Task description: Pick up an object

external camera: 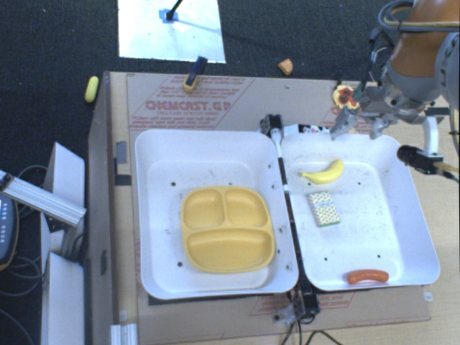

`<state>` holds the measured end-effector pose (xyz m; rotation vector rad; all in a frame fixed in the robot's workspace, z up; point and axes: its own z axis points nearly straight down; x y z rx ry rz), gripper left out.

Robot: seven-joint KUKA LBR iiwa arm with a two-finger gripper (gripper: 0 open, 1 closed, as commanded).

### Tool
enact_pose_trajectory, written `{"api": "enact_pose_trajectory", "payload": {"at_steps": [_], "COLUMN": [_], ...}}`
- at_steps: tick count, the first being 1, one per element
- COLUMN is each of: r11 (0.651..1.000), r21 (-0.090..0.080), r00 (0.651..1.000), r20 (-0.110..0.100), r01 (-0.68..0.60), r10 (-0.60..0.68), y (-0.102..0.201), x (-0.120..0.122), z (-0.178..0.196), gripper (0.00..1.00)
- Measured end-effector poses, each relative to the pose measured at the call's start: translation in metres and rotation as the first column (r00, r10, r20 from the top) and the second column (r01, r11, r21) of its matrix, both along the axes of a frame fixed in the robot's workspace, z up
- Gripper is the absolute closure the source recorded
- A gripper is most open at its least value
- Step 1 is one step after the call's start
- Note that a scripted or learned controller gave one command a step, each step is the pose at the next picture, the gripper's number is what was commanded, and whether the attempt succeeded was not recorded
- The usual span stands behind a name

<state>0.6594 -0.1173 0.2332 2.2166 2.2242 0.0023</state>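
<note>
The left bin (154, 157) bears a yellow tray (227, 229) near its centre, and the right bin (417, 236) holds a banana (323, 172) at about 11 o'clock, a patterned block (324, 209) just below it toward the centre, and a sausage (367, 277) at 6 o'clock by the near rim. The gripper (357, 126) hangs above that bin's far rim at 12 o'clock, fingers spread and empty, so this looks like the approach step with nothing picked yet. The next move would call for coming down toward 7 o'clock over the banana, the nearest thing, fingers either side of its curve before closing.
</note>
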Motion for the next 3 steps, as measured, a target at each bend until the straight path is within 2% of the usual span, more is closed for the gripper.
{"api": "enact_pose_trajectory", "payload": {"at_steps": [1,2,3], "r11": [1.000,1.000,1.000], "r21": [0.000,-0.001,-0.001], "r00": [1.000,1.000,1.000], "r20": [-0.002,0.001,0.000], "r01": [0.002,0.001,0.002], "r10": [-0.002,-0.001,-0.002], "y": [0.026,0.015,0.002], "x": [-0.051,-0.004,-0.065], "z": [-0.046,-0.139,-0.119], "gripper": [0.00,0.00,0.00]}}
